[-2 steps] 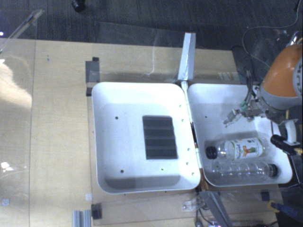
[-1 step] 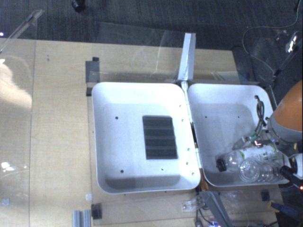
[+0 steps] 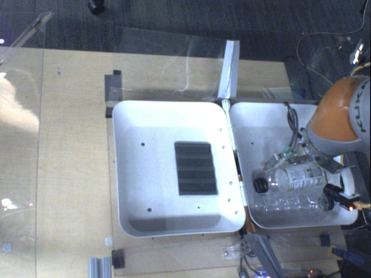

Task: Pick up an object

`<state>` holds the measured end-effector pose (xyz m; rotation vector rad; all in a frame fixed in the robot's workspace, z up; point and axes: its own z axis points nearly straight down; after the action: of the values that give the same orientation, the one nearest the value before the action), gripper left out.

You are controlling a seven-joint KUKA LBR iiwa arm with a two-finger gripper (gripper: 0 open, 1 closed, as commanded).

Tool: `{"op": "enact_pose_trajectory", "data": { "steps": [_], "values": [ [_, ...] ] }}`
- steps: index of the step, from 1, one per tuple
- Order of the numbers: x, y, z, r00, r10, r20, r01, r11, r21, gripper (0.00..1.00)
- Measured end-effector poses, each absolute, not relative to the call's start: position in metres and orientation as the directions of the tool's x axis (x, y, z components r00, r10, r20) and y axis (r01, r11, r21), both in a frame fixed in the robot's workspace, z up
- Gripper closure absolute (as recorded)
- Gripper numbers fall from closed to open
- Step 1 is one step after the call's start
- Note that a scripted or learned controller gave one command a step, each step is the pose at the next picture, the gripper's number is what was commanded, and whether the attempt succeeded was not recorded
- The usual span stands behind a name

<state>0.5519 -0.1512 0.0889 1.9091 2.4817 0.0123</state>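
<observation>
Camera view, tool [image 3: 295,155] over clear bottle [image 3: 293,178]

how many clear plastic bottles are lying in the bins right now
2. One clear plastic bottle with a black cap lies in the right white bin under the arm; a second clear bottle lies just below it. The arm may hide others.

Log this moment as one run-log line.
arm: over right bin | clear bottle: lying in right bin, black cap toward left bin | dark ridged block: left bin | grasp: unconfirmed

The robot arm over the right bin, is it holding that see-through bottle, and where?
Cannot be told. The arm hangs over the clear bottle lying in the right bin, hiding any grip.
</observation>
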Motion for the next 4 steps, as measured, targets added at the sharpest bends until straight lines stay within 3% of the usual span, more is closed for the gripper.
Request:
{"op": "enact_pose_trajectory", "data": {
  "steps": [1, 2, 3, 4],
  "values": [
    [0.540, -0.101, 0.089, -0.342, 0.940, -0.005, 0.939, 0.342, 0.013, 0.00],
    [0.544, -0.100, 0.102, -0.343, 0.939, -0.008, 0.939, 0.343, 0.022, 1.00],
    [0.556, -0.084, 0.190, -0.422, 0.907, -0.005, 0.907, 0.422, 0.008, 1.00],
    [0.544, -0.083, 0.245, -0.262, 0.965, -0.005, 0.965, 0.262, 0.010, 1.00]
  ]
}}
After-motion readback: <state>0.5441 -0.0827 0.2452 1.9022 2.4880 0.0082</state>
